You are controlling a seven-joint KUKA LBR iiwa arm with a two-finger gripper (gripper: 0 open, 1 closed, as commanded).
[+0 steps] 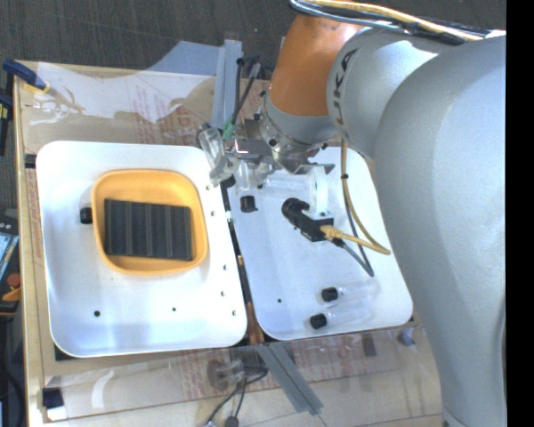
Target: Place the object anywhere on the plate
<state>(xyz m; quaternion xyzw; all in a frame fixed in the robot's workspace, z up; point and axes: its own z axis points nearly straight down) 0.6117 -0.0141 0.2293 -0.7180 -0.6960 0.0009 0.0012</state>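
Note:
A yellow plate sits in the left white bin. A dark ribbed rectangular object lies flat on the plate, covering most of its middle. My gripper hangs over the top of the seam between the two bins, up and to the right of the plate and apart from the dark object. The grey arm with its orange band rises behind the gripper and hides the far part of the right bin.
A small black piece lies just left of the plate. The right bin holds small black caps and a clear tube. A black cable fitting with a yellow hose hangs from the arm.

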